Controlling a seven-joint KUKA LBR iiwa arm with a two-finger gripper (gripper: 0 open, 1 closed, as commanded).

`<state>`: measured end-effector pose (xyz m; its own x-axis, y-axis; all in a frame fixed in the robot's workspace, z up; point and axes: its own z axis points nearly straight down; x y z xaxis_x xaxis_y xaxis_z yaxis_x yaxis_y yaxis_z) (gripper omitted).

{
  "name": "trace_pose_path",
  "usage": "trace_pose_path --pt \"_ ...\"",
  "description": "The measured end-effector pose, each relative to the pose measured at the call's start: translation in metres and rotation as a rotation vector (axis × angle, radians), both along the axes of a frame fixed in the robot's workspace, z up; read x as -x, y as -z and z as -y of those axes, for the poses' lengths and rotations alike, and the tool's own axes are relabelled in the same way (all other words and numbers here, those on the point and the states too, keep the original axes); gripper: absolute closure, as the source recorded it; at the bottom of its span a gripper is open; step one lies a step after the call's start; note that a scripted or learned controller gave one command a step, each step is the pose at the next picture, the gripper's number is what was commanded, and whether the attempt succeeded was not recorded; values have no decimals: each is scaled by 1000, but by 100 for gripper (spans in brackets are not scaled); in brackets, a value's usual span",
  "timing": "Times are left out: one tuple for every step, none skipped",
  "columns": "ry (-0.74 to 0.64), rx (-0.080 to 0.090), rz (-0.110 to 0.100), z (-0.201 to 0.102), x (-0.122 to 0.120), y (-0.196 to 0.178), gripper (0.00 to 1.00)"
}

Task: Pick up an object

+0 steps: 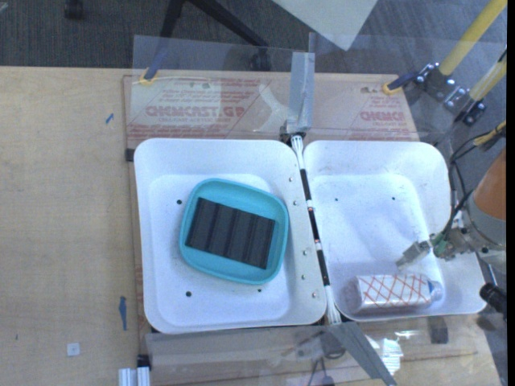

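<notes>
the hand (420, 251) hovers low in the right bin (378, 175); whether it is spread or pressed together i cannot tell. just below it lies a checked packet (394, 291). far left: teal tray (233, 232).

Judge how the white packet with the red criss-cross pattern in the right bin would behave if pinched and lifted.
The white packet with the red criss-cross pattern looks like soft wrapping, so it would probably dent or sag rather than stay stiff. It lies flat on its long side, so rolling seems unlikely. Sitting against the right bin's near wall, it may slide along that wall if nudged.
</notes>
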<state>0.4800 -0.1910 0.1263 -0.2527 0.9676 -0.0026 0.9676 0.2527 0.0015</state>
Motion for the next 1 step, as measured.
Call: trace_pose_path --pt "252 0 -1 30 0 -54 0"
